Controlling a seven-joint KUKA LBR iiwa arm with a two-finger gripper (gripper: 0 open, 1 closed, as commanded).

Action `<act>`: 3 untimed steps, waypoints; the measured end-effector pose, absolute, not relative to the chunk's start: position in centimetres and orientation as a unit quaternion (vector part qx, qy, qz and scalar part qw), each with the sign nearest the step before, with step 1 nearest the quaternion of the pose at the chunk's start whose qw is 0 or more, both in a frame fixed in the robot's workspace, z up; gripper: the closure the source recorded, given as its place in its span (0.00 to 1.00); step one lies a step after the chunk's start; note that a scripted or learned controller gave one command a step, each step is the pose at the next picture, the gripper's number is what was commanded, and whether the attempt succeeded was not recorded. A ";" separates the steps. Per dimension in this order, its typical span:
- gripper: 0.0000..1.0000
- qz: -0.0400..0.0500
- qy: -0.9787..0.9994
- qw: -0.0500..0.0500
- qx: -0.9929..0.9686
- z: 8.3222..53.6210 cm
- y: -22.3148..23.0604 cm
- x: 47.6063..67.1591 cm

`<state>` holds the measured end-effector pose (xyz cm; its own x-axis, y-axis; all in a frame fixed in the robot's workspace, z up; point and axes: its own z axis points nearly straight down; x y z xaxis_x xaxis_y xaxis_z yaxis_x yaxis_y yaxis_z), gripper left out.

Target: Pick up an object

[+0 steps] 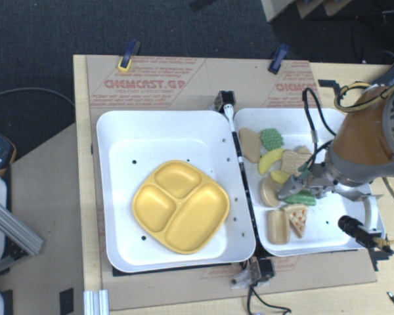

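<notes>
Left bin (118, 143): yellow divided plate (180, 205)
Right bin (328, 238): toy food pile (279, 159), left half
Gripper (302, 188): low over the pile; fingers' state cannot be told

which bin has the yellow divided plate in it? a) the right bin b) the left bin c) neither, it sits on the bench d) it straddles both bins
b, the yellow divided plate lies flat inside the left bin, while the right bin holds the small food items such as the banana and the pizza slice.
</notes>
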<state>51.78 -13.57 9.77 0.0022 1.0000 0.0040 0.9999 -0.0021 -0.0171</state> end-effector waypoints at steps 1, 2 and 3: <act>0.00 -0.002 -0.709 -0.003 -0.705 8.6 -9.5 57.9; 1.00 -0.001 -0.707 -0.002 -0.707 9.5 -9.7 57.6; 1.00 -0.002 -0.706 -0.003 -0.708 10.5 -9.7 57.7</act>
